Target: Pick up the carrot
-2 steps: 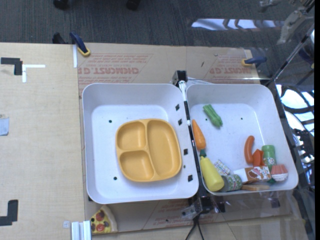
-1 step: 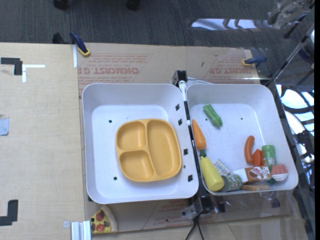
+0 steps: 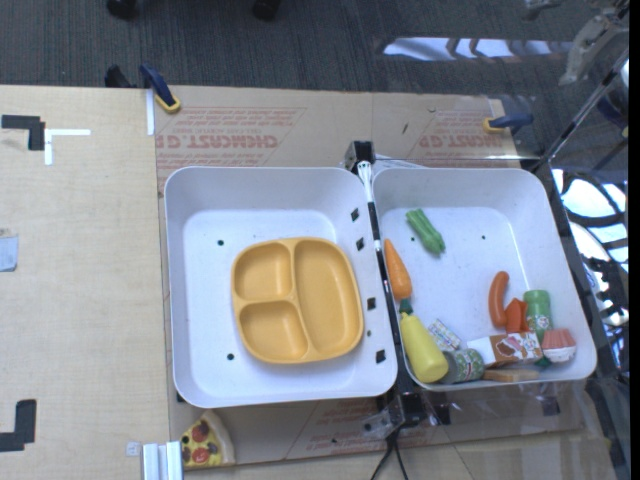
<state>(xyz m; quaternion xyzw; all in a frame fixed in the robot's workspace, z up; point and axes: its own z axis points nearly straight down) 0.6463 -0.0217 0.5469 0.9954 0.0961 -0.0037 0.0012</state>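
Orange carrot (image 3: 398, 271) lies tight against my right bin's (image 3: 520, 183) left wall, just above the yellow bottle (image 3: 421, 349), so my descent could strike that wall; whether my gripper (image 3: 590, 18) is open, I cannot tell.

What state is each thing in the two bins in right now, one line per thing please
carrot: lying flat at the right bin's left wall, untouched.
green vegetable: lying loose near the right bin's back.
yellow bottle: on its side, below the carrot.
sausage: lying near the right wall.
yellow divided plate: right way up in the left bin, nothing in its compartments.
right bin: holds all the toy food.
left bin: holds the plate.
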